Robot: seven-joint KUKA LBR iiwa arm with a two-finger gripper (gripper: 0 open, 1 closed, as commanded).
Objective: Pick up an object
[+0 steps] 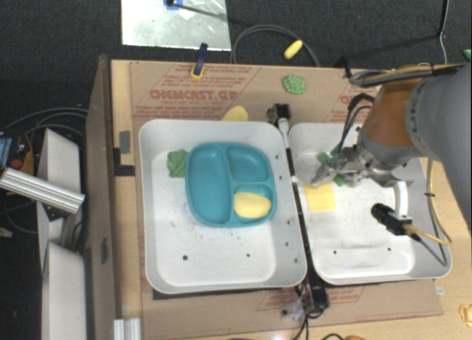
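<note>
White plastic bins, two, shallow, side by side on a brown cardboard-covered tabletop.

Left bin: teal divided plastic plate, three compartments; a yellow rounded lump lies in its lower right compartment; a green leafy piece touches the plate's left rim.

Right bin, right of the plate: flat yellow square slab on the floor nearest the plate; a small green item just beyond the slab, right at the tool.

Tool: low in the right bin, over the green item; open or closed cannot be told.

Tabletop beyond the plate: green knobbly round piece.
</note>
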